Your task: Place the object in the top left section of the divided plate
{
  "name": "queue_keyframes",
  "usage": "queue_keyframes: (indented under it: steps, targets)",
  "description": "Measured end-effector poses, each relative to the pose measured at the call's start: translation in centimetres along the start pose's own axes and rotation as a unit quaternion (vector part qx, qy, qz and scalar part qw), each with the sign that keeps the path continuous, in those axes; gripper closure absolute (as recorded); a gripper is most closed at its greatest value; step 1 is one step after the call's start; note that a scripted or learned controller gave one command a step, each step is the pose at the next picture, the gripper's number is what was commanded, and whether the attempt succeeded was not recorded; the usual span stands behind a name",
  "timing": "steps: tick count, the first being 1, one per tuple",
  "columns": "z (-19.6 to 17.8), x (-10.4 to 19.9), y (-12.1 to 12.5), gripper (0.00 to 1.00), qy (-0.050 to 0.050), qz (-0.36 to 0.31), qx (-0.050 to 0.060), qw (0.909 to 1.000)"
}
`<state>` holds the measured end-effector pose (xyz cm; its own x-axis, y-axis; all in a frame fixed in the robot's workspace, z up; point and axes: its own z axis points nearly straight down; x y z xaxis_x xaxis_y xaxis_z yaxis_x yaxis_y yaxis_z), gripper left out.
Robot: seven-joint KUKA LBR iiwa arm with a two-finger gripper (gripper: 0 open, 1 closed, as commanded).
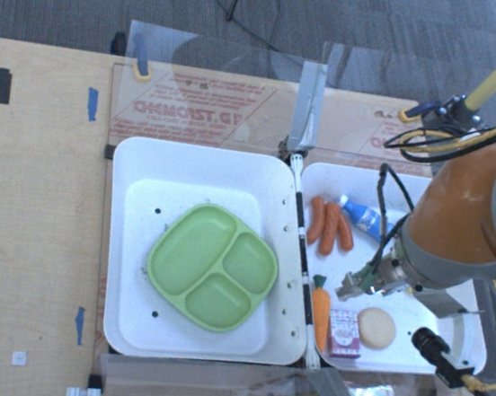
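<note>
A light green divided plate [212,267] with three sections lies tilted in the left white bin [142,179]. All its sections are bare. In the right bin [469,344] lie three sausages [330,224], a blue and white bottle [361,215], a carrot [319,313], a pink carton [345,331] and a round beige cookie [377,327]. My gripper [359,285] hangs low over the right bin, just above and left of the cookie, between the sausages and the carton. I see nothing held in it.
The grey and orange arm [462,221] covers the right bin's far right part. A metal divider [301,245] runs between the two bins. Black cables [437,140] loop above the arm. Wooden bench surface [29,209] lies to the left.
</note>
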<state>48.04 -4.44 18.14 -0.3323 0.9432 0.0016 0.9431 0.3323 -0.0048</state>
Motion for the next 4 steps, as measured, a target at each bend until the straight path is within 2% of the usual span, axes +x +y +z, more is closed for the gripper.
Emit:
queue_keyframes:
  steps: [1,2,3,4]
  targets:
    - [-2.5,-4.6,6.8,1.0,-0.002,0.002,-0.002,1.0]
    - [0.0,-5.5,3.5,1.0,0.0,-0.007,0.0,1.0]
    - [0.0,0.5,7.9,1.0,-0.001,0.069,-0.002,0.9976]
    - [-15.2,-7.7,14.1,1.0,-0.002,0.05,-0.001,0.9987]
